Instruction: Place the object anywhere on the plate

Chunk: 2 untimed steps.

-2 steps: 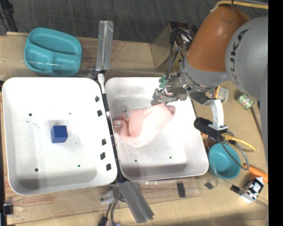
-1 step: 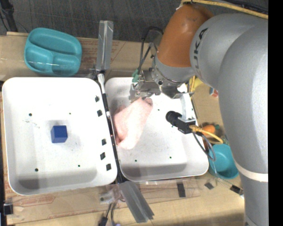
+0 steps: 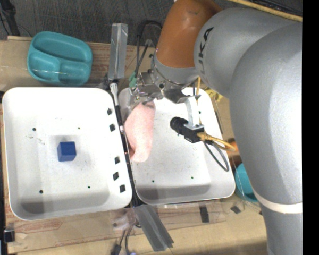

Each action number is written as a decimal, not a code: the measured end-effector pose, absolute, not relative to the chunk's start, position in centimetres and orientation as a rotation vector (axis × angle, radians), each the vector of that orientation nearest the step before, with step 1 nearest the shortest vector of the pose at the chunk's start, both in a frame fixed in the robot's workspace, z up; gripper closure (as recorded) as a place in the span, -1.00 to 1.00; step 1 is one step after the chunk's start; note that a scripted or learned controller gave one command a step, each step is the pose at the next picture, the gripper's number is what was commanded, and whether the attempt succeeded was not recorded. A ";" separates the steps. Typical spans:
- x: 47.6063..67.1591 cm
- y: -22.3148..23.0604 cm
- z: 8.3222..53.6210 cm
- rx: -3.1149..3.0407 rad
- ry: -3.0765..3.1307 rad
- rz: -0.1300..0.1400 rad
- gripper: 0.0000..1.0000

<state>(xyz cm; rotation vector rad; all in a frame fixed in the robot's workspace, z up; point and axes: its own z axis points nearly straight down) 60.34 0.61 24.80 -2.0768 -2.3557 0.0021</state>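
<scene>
Blue cube (image 3: pixel 67 151) sits in left bin (image 3: pixel 21 142) (pink plate (image 3: pixel 140 132) in the right)

The grey arm (image 3: pixel 255 89) covers the right bin (image 3: pixel 173 190) along its right side and far rim, and runs off the view's top and bottom edges. The pink plate (image 3: pixel 140 132) has its upper end tucked under the wrist. A teal object (image 3: pixel 243 184) peeks out beside the arm, mostly hidden.
</scene>
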 end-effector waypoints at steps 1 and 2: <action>59.5 6.9 19.1 -2.206 -2.231 0.008 1.00; 59.2 14.8 13.1 -2.043 -2.382 0.008 1.00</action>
